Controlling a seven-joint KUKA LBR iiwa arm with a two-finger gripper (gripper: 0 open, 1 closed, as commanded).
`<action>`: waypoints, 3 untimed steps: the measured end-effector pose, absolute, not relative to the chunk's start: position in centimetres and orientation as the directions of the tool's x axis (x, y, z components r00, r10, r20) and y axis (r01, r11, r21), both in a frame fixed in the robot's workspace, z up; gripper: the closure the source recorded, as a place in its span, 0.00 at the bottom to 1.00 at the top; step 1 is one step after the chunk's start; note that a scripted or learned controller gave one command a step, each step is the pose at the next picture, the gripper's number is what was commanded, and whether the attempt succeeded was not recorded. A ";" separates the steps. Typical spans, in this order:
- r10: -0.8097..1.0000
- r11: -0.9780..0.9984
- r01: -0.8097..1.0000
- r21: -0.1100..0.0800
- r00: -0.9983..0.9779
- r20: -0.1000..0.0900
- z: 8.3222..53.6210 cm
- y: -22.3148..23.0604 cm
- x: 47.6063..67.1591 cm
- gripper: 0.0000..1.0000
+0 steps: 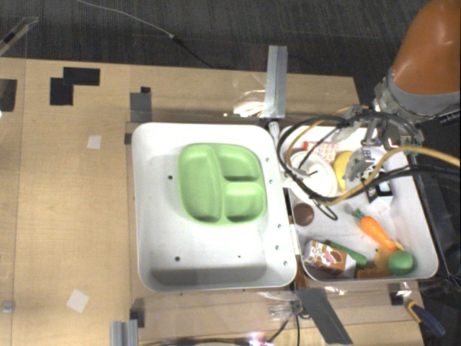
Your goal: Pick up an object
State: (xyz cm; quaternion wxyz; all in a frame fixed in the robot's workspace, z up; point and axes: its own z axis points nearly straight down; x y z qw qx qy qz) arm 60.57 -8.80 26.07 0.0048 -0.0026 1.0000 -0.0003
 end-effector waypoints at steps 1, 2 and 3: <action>-0.037 0.999 -0.037 -0.001 -0.999 -0.003 19.1 -12.4 57.1 0.00; 0.077 0.997 0.077 0.000 -0.997 -0.004 11.5 -12.7 54.4 0.00; 0.088 0.996 0.088 -0.001 -0.996 -0.018 9.1 -14.9 53.7 0.00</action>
